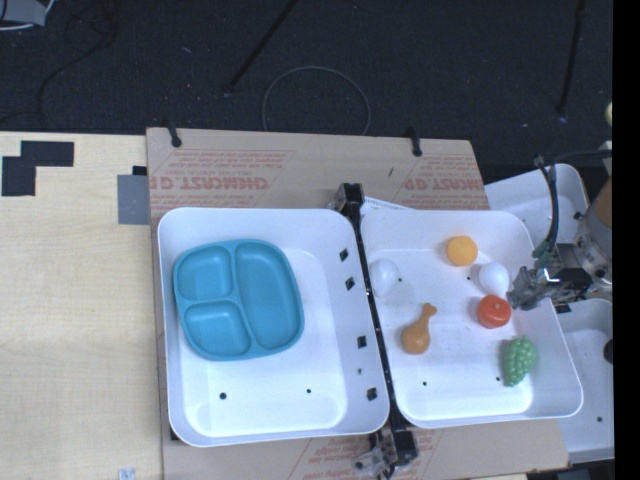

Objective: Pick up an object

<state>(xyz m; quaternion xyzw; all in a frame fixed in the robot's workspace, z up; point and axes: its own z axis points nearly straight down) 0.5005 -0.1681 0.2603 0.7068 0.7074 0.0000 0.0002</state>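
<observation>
Bins of shallow white plastic sit side by side on a cardboard-covered bench. The left bin (200,408) holds a blue plastic plate with three compartments (238,299). The right bin (450,408) holds a round orange ball (461,250), a small white egg-shaped object (493,277), a red tomato-like toy (493,311), a green bunch of toy grapes (517,359), an orange-brown toy drumstick (418,330) and a clear rounded object (384,276) near the divider. The dark two-finger gripper (528,290) hangs at the right bin's right side, just beside the white egg and red tomato; whether it is spread or pressed together cannot be told.
</observation>
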